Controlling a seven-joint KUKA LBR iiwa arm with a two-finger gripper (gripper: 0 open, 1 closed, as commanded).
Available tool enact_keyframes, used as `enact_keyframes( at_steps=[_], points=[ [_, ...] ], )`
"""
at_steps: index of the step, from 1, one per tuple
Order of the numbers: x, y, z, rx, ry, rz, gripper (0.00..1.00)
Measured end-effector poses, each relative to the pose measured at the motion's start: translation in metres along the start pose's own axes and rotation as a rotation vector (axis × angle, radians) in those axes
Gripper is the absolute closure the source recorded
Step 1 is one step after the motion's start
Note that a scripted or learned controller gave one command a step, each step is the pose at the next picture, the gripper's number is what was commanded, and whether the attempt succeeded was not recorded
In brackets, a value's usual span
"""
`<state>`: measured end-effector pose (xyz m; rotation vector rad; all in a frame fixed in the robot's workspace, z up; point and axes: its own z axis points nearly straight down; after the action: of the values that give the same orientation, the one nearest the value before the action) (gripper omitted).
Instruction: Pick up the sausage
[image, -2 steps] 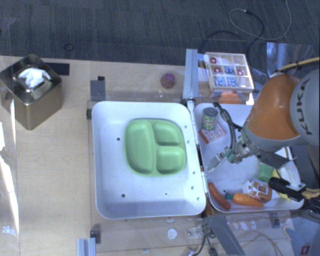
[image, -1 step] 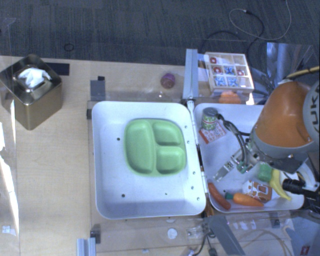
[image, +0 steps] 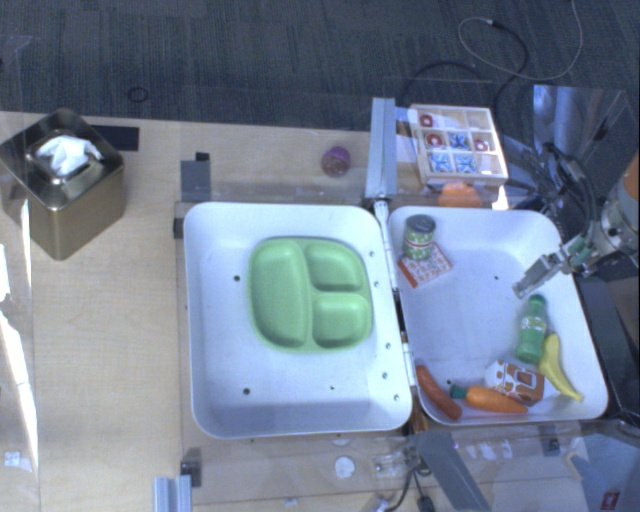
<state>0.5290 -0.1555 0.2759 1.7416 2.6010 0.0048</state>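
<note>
Sausage (image: 439, 392) lies at the front-left corner of the right bin (image: 470, 290), just beside a carrot (image: 494, 401). Pincer (image: 530, 281) hovers near the bin's right rim above a green bottle (image: 532, 330), empty; how far open it is, I cannot tell. Approach seems the step in hand: next it must cross leftward and forward, then descend over the sausage.

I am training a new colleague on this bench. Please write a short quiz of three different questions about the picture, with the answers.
1. True or false: the green divided plate lies in the same bin as the sausage.
2. Which item lies closest to the sausage? A) the can B) the carrot C) the green bottle
3. Fill the gap: the gripper is above the ____ bin, as the camera sees it.

Key
1. False: the plate is in the left bin, the sausage in the right one.
2. B
3. right
</note>
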Motion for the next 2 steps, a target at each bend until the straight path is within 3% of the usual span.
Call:
enact_keyframes(
  at_steps=[1, 2],
  points=[
    [0.121, 0.014, 0.082, 0.009, 0.007, 0.136, 0.0],
    [0.139, 0.013, 0.091, 0.006, 0.007, 0.097, 0.0]
  ],
)
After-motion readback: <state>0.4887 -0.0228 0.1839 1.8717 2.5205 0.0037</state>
